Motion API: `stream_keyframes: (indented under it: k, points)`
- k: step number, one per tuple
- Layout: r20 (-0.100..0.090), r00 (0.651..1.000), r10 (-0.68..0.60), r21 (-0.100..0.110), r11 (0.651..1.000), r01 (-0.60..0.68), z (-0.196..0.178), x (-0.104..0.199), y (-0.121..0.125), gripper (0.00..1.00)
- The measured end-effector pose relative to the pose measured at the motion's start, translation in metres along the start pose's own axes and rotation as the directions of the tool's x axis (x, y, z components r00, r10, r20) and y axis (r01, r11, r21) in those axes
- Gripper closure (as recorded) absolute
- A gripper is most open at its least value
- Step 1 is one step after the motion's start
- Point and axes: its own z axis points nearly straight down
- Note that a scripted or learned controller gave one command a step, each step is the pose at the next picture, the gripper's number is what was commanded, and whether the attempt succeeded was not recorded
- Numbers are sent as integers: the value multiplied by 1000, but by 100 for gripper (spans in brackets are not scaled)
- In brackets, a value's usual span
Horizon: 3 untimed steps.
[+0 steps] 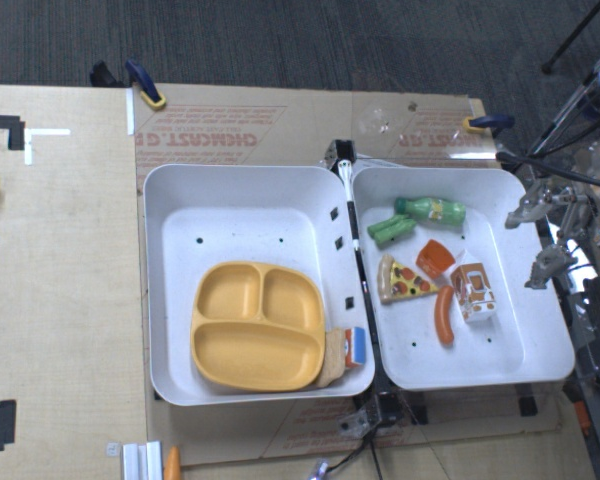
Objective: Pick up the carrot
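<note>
The carrot (435, 258), a short orange wedge, lies near the middle of the right bin (510, 353). It sits between a pizza slice (404, 280) and a small white-and-red carton (475, 292). My gripper (535, 242) hovers over the right rim of that bin, well to the right of the carrot. Its two grey fingertips (526, 212) point left and are spread apart, open, with nothing between them.
A green bottle (432, 209) and a green piece (391, 230) lie at the back of the right bin, and an orange-red sausage (444, 317) lies just in front of the carrot. The left bin (170, 268) holds a yellow divided plate (259, 326) and a small packet (346, 352).
</note>
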Motion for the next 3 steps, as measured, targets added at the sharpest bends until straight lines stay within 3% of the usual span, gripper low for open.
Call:
stream_keyframes:
  k: [1,2,3]
  points:
    - [4,1000,28,0,1000,-28,-76,17,74,0]
    - [7,988,-152,1,988,152,-165,35,137,0]
    - [0,999,-39,-1,999,39,-13,33,198,0]
